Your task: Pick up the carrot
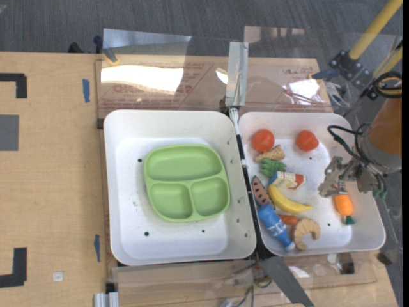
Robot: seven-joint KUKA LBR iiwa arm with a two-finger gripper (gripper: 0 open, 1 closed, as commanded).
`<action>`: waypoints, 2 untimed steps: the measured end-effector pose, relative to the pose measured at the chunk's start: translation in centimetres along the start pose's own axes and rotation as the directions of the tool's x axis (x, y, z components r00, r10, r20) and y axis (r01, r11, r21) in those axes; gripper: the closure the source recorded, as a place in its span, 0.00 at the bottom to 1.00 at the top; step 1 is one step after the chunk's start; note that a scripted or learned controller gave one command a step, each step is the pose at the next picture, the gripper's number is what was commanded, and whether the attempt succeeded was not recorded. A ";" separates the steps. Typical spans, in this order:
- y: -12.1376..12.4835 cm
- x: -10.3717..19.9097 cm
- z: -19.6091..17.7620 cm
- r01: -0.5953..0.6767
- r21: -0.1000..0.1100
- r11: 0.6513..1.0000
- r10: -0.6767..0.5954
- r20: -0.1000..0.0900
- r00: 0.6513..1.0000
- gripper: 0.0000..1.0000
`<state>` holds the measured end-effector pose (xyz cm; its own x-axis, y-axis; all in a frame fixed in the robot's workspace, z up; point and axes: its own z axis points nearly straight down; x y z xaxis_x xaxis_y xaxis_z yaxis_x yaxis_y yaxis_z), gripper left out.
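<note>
Orange carrot (344, 206) lies lengthwise toward the camera, green end nearest, beside the claw (334, 183), grip indiscernible.

This looks like a robot lab: a cardboard-covered bench (45, 171) with tape marks, two white bins (121, 133), toy food, and a grey carpet floor (192, 5) far off.

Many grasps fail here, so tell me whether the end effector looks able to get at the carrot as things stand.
Probably yes. The carrot lies alone near the right bin's right wall, just below the end effector, with nothing on top; the banana lies apart.
</note>
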<state>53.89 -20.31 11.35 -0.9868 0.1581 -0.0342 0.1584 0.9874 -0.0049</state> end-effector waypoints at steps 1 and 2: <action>0.0 0.0 0.0 0.000 0.000 1.000 0.000 -0.001 1.000 0.00; -0.5 -0.4 2.4 0.120 -0.007 0.993 -0.120 -0.021 0.993 0.00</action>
<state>54.31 -20.88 8.95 -0.9992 0.0385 -0.0121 0.0385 0.9993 -0.0024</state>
